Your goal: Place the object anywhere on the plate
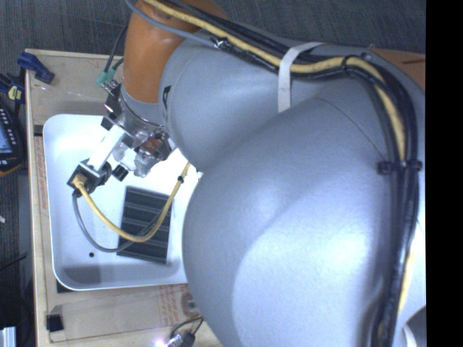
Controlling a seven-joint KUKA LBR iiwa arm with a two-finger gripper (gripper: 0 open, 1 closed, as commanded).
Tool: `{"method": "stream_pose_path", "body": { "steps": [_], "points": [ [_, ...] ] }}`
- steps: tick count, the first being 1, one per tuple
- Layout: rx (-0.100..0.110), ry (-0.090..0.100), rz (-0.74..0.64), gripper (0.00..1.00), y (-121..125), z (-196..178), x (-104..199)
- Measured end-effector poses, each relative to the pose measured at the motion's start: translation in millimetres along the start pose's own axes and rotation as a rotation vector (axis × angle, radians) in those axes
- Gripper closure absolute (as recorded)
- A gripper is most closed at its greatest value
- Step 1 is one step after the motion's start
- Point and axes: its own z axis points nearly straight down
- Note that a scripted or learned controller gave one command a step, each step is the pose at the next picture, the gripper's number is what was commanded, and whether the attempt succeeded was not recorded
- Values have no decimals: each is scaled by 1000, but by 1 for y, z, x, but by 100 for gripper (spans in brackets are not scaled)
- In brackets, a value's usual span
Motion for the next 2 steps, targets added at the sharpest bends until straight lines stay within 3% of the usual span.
{"method": "stream_pose_path", "body": {
  "steps": [1, 2],
  "points": [
    [1, -3, -112, 100, -56, 75, -55],
    [0, 0, -236, 100, -72, 29, -32]
  ]
}}
